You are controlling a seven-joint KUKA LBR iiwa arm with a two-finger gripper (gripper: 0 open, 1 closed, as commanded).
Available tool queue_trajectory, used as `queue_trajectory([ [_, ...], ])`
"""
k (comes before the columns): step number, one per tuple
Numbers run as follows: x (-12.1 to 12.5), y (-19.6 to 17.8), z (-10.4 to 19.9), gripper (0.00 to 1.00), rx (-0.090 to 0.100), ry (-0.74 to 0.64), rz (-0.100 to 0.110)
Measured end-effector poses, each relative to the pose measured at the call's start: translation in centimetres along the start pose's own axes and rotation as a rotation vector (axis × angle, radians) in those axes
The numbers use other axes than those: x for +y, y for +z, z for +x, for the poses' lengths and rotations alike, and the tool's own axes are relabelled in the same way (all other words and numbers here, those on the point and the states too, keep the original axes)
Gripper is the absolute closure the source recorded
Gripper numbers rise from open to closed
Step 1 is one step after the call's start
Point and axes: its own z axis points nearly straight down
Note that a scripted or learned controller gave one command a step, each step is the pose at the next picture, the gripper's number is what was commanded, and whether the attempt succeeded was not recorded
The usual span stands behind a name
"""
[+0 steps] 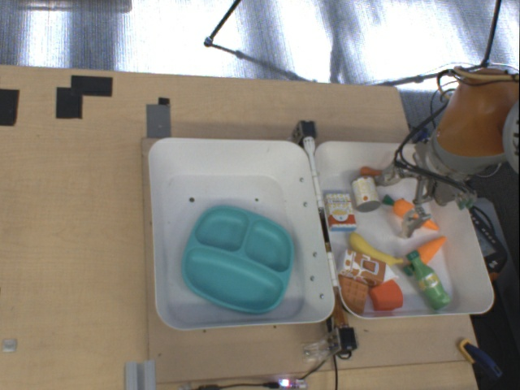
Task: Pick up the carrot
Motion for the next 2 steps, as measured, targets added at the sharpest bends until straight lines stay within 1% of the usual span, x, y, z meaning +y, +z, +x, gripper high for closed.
queue_trajectory([
  [1, -1.5, -0.1, 3.1, 0.0, -0.004, -0.231, 0.002],
  [2, 0.9, -0.2, 6.3, 0.0, -0.008, 0.137, 0.006],
])
